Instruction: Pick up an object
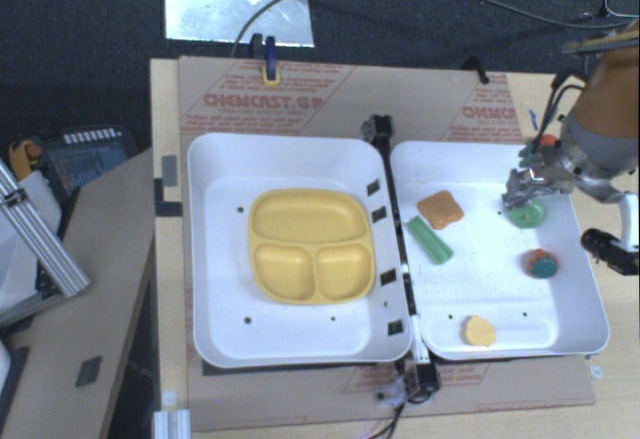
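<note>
Two white bins sit side by side on the desk (pixel 165 227), meeting at a black hinge strip down the middle.

Left bin (pixel 215 177): one yellow divided tray (pixel 308 244), three compartments, roughly centred. Bare white floor all round it, widest along the far and near walls.

Right bin (pixel 590 322): five loose items.
- one orange slab (pixel 440 209), near the far-left part
- one green stick (pixel 430 239), just beside the slab, lying at a slant close to the hinge strip
- one yellow piece (pixel 479 331), close to the near wall
- one teal-and-orange ball (pixel 541 264), towards the right wall
- one pale green round object (pixel 526 215), far right area

Middle of the right bin floor is open; the items ring it.

The arm (pixel 605 117) comes in over the right bin's far-right corner. Gripper (pixel 521 193) is directly above the green round object, apparently touching its top. From here I cannot tell how wide the gripper stands or whether it grips anything.
</note>
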You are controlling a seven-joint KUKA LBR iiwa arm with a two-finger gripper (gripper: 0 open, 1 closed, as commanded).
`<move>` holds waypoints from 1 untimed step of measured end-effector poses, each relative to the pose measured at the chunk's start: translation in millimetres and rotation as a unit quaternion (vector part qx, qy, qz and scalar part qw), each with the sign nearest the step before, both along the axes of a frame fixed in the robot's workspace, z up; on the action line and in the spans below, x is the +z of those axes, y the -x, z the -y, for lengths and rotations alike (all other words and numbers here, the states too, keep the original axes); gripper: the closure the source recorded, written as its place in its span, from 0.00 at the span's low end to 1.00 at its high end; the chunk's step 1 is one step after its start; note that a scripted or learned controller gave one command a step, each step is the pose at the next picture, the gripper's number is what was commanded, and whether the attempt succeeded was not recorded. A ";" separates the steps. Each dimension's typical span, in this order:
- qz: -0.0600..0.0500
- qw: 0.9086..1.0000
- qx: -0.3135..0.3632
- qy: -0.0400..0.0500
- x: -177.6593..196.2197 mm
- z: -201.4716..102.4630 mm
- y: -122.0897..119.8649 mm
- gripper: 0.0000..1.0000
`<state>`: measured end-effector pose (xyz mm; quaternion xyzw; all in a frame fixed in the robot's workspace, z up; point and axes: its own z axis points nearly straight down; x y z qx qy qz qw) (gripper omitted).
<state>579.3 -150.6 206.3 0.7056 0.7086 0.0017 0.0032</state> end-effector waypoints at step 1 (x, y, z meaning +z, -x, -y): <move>-0.001 1.000 0.000 0.000 19.6 0.2 -1.2 1.00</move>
